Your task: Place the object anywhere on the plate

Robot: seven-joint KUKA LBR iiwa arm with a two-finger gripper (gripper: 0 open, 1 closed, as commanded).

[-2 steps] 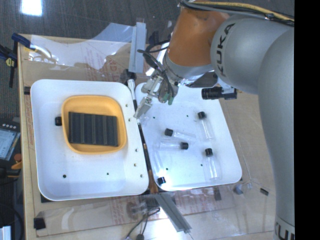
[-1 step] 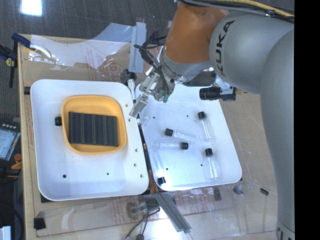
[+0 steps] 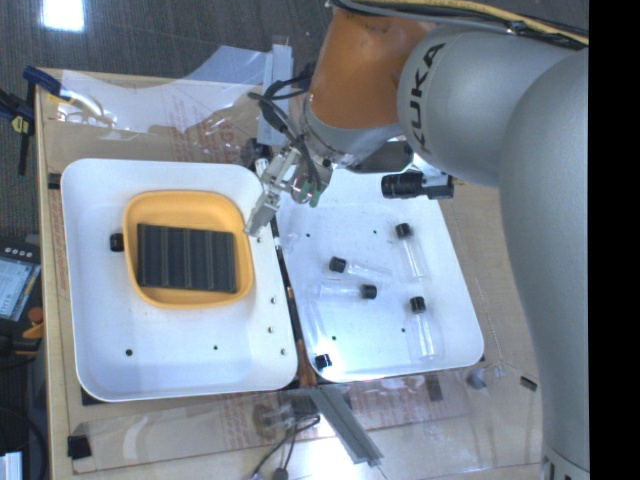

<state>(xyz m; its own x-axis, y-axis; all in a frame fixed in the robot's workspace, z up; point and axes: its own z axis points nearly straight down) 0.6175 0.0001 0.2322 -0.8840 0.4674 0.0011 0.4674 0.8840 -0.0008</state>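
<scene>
Dark carpet frames a pale wooden desk [image 3: 60,388] that carries two shallow white bins side by side. We see the left bin [image 3: 110,363] holding a yellow plate [image 3: 150,213] with a dark ribbed insert [image 3: 188,258] lying in it, and a small black piece [image 3: 117,241] resting just beside the plate's left edge. We find the right bin [image 3: 455,338] scattered with clear tubes with black caps: one tube [image 3: 408,248] near the far side, another [image 3: 420,323] toward the near right, a third [image 3: 352,266] in the middle, plus a loose-looking black cap [image 3: 369,291] and a small dark piece [image 3: 322,361] by the near-left corner.

The grey arm's pincer [image 3: 268,206] hangs over the seam between the two bins, at the plate's right rim. Something pale and slim runs down from it toward the plate, and it may be a clear tube held between the fingers, but glare and the cluttered wrist leave us unable to tell whether the pincer is wide, narrow or holding anything.

We judge the step in hand as the carry toward the plate, if a tube is indeed gripped. Next would call for a short shift left so the tip sits over the plate's insert, then a release low enough that the tube cannot roll off
</scene>
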